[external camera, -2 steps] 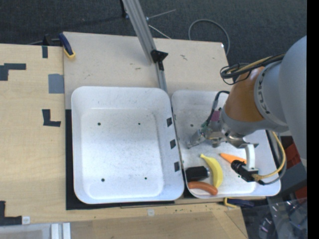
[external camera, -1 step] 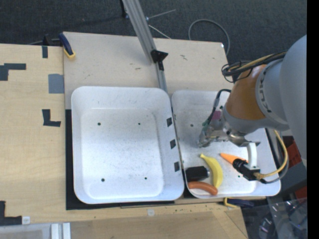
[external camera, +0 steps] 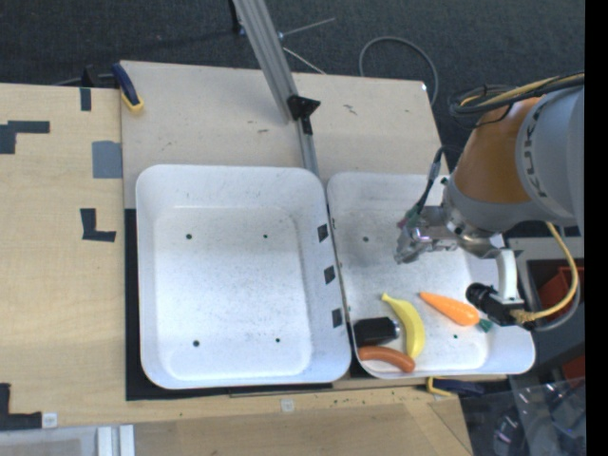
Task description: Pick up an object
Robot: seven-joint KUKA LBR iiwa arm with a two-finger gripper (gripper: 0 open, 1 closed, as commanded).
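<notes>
Gripper (external camera: 410, 247) hung low in the right bin (external camera: 380, 198), its finger spread impossible to tell, with banana (external camera: 408, 321), carrot (external camera: 450, 308), sausage (external camera: 388, 357) and black block (external camera: 374, 330) all below and beside the fingers, crowded enough that a descent risked nudging neighbours or closing on nothing.

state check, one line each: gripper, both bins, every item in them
gripper: over the right bin, nothing seen between its fingers
right bin: holds all four items, at its near end
left bin: white floor bare
banana: lying flat, loose
carrot: lying flat, right of banana
black block: lying flat, left of banana
sausage: lying along the near rim
</notes>
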